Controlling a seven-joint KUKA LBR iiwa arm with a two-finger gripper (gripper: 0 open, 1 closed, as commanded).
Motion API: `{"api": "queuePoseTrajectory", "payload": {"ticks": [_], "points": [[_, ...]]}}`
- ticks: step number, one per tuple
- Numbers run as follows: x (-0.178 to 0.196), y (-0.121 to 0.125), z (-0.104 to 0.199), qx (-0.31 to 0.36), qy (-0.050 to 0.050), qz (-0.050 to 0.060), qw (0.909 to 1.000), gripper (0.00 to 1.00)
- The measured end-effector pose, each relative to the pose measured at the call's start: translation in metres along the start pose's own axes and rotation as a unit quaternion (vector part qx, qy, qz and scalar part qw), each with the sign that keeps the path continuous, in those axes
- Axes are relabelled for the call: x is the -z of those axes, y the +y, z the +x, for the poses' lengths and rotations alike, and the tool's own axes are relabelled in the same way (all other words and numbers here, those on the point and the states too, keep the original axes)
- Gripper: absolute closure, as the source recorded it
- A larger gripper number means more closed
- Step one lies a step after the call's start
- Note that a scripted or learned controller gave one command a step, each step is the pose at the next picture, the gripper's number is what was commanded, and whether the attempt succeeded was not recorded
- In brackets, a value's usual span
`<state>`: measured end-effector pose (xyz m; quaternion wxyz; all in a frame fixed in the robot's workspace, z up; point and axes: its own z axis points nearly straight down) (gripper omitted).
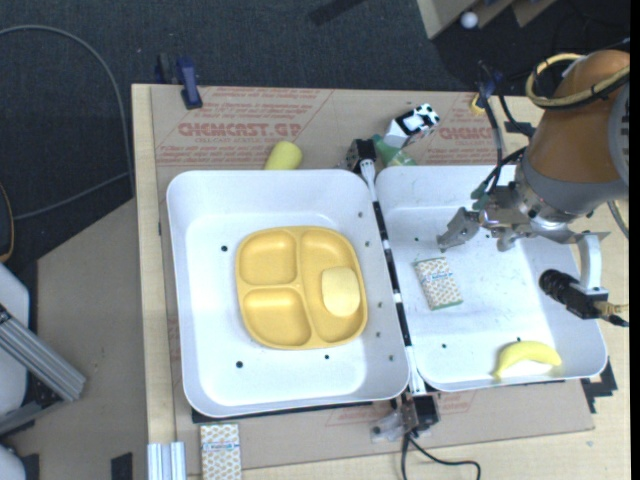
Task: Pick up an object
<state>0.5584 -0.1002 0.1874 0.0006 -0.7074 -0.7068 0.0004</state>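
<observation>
A small flat rectangular packet with a pale speckled pattern [438,283] lies tilted in the right white bin [470,368], near its left wall. A yellow banana-shaped toy [527,359] rests by the front edge.

White bins [200,268]; yellow divided tray [262,293] holding pale yellow block [340,291]. Speckled green-white packet [437,282], yellow banana [527,359]. Tan worktop [150,168], red lettering. Grey arm [575,173], orange band [600,83].

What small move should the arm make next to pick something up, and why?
Probably shift the gripper toward the small speckled rectangular packet and lower it. The packet lies flat on the floor of the right white bin, apart from the yellow banana-shaped toy, and is the nearest thing to the gripper.
</observation>
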Motion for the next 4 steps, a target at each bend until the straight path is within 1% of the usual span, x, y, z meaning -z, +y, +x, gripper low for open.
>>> {"api": "queuePoseTrajectory", "payload": {"ticks": [1, 2, 3, 4], "points": [[-0.061, 0.003, -0.003, 0.000, 0.000, 0.000, 1.0000, 0.00], [-0.103, -0.005, 0.009, 0.000, 0.000, 0.001, 1.0000, 0.00], [-0.093, -0.004, 0.009, -0.001, 0.000, -0.001, 1.0000, 1.00], [-0.003, -0.023, 0.082, 0.001, 0.000, -0.001, 1.0000, 1.00]]}}
